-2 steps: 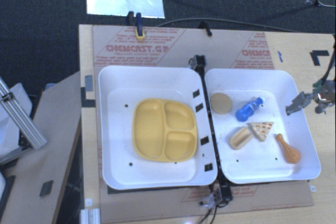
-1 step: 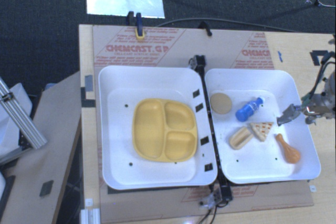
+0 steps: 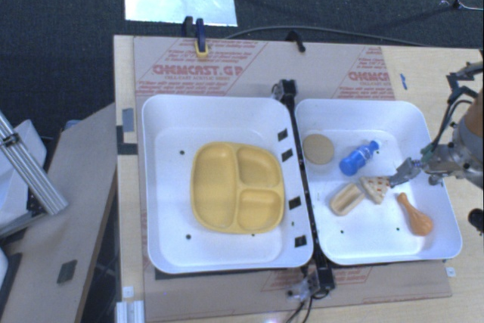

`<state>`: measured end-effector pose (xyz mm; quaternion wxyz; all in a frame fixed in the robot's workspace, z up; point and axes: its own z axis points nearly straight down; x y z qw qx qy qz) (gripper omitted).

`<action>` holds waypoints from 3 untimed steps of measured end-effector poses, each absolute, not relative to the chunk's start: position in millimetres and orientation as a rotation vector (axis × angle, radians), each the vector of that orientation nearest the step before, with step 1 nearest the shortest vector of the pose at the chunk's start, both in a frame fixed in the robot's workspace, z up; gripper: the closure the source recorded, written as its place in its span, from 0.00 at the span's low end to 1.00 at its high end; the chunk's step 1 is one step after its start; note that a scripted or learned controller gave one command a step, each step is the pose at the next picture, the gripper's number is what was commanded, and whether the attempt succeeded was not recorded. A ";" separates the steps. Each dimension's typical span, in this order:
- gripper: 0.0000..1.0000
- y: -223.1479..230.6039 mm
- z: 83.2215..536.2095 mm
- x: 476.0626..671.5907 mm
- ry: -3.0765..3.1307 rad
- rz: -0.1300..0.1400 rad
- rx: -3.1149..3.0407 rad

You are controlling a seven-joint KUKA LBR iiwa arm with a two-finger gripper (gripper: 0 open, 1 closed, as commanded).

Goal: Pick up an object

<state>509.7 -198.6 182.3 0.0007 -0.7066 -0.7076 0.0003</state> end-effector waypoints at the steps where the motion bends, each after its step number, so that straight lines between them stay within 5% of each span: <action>1: 0.00 -194.8 120.0 506.9 -2.220 0.002 -2.217; 2: 1.00 -195.8 133.7 508.4 -2.225 -0.001 -2.221; 3: 1.00 -197.8 177.0 509.5 -2.230 -0.004 -2.222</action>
